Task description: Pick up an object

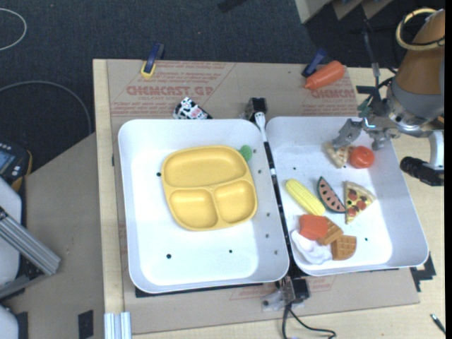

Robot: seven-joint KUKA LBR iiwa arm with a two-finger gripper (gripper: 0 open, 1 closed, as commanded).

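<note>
The gripper (361, 134) hangs over the right bin (402, 210) at its one o'clock corner, just above a red tomato (361, 157); corn (304, 197), watermelon slice (330, 194) (and pizza (357, 200)) lie toward six o'clock. A yellow divided plate (208, 186) sits in the left bin (141, 224).

right bin (395, 210) – food crowds centre, near rim | left bin (141, 246) – yellow tray (208, 187) mid, margins open

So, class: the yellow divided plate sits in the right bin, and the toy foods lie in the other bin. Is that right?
Not quite. The camera view shows the yellow divided plate in the left bin; the toy foods, such as the corn, lie in the other bin.
</note>
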